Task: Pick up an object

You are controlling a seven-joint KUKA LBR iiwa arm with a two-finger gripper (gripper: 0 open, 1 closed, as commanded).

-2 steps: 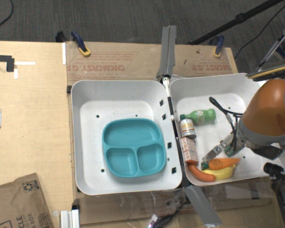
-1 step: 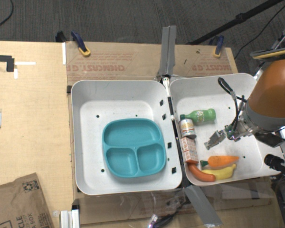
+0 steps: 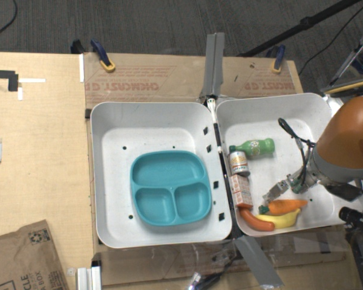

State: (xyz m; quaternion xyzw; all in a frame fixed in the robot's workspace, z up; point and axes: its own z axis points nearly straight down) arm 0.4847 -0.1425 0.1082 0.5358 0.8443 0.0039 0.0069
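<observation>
Toy carrot [image 3: 284, 205], orange and tapered with a green stub at its left end, lying near the front wall of the right bin [image 3: 260, 104], just beside the gripper [image 3: 277, 190]. Touching it below: one yellow banana [image 3: 283, 219], curved and smooth, and one red-orange sausage-like piece [image 3: 254, 220], rounded at the ends. Against the bin's left wall: one small can [image 3: 239, 162] with a metal top and one long printed packet [image 3: 241, 191], set end to end. Farther back: one green plastic bottle [image 3: 254, 148] on its side, cap to the left. Gripper of pale metal, low over the bin floor, tips at the carrot's left end; jaw spacing not discernible at this slant, and no object seen between the fingers. Black cable looping above the wrist; orange band [image 3: 351, 132] at the frame's right. Left bin [image 3: 100, 162], white and glossy, holding one teal divided tray [image 3: 169, 187] with three compartments, rounded corners. Two bins in all, on a wooden bench [image 3: 36, 162], possibly lined with cardboard behind.
</observation>
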